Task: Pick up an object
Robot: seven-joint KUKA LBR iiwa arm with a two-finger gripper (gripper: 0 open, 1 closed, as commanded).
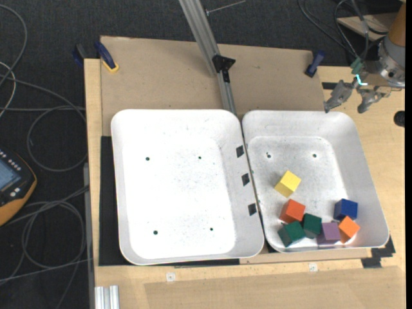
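Arm (394,44) cut off; claw (351,100) spread.

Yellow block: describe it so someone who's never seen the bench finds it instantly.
Look in the right-hand white bin, the one holding all the blocks. The yellow block sits near its middle, above the cluster along the lower edge. It is the sole yellow one and stands apart; its nearest neighbour is the orange-red block.

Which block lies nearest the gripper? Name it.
The yellow block. It sits alone, farther up the right bin than the clustered others, closest to the gripper hovering past the bin's far right corner.
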